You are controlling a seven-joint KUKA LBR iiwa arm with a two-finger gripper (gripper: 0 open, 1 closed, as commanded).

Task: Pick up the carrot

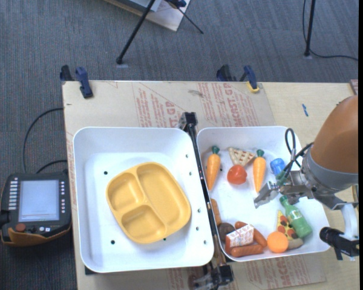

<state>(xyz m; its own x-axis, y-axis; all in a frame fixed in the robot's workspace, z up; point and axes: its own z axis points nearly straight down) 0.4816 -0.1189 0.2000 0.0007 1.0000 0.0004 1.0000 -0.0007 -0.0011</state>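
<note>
Gripper open, empty, beside upright carrot, green top pointing away.

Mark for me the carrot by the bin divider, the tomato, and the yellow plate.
carrot (212,170): camera view, middle of its orange body.
tomato (236,174): camera view, centre of the red top.
yellow plate (147,202): camera view, ridge between its compartments.

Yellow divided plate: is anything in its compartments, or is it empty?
Empty. The yellow divided plate lies flat in the left bin, and all three compartments show bare yellow. The toy food sits in the right bin.
</note>
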